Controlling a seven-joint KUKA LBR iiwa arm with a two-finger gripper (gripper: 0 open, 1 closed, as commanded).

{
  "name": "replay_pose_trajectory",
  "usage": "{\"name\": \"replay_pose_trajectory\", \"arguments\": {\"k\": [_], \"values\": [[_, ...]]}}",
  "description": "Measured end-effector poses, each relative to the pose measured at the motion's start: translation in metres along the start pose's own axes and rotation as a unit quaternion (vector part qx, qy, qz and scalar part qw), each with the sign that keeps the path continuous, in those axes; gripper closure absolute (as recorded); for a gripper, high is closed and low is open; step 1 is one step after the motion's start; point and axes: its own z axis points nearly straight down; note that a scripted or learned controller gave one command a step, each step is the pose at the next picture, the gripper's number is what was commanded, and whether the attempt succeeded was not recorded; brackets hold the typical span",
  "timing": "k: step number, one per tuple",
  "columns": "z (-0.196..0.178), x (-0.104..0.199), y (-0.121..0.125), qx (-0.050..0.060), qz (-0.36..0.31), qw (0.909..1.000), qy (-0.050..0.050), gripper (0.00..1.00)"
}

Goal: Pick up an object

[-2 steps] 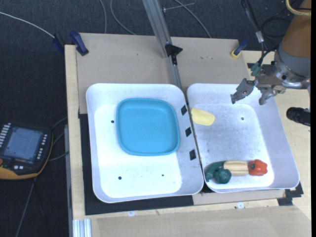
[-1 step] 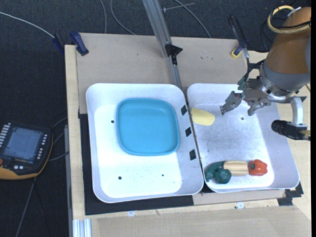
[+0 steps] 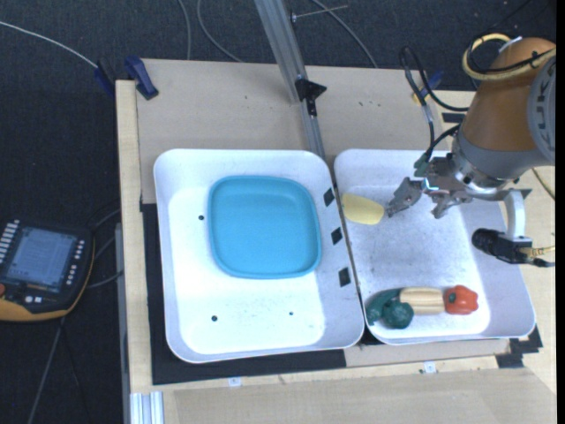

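Above the right bin, the jaws of the gripper stand spread wide, one dark finger reaching left and the other pointing down; nothing lies between them. The left finger's tip sits just beside a pale yellow object, which rests at the bin's upper left near the wall shared with the neighbouring bin; whether tip and object touch cannot be told at this slant. The grey arm, with its orange band above the wrist, enters from the right, trailing a yellow cable loop and dark leads. A black cylindrical part hangs over the bin's right side, just below the wrist.

Along the near wall of the right bin lie three more objects in a row: a dark green rounded piece at the left, a tan bar-shaped piece touching it in the middle, and a red rounded piece at the right end of the bar.

The left bin holds a light blue square tray, set toward its upper half. Both bins sit on the wooden counter. A metal strut slants down from the top edge to the gap between the bins. On the dark floor at far left rests a handheld control pendant.
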Motion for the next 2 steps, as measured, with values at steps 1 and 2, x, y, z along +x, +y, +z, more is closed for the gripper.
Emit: {"name": "replay_pose_trajectory", "arguments": {"k": [1, 2], "values": [[0.042, -0.001, 0.002, 0.000, 0.000, 1.0000, 0.000, 0.00], [0.029, -0.001, 0.003, -0.003, 0.000, 1.0000, 0.000, 1.00]]}}
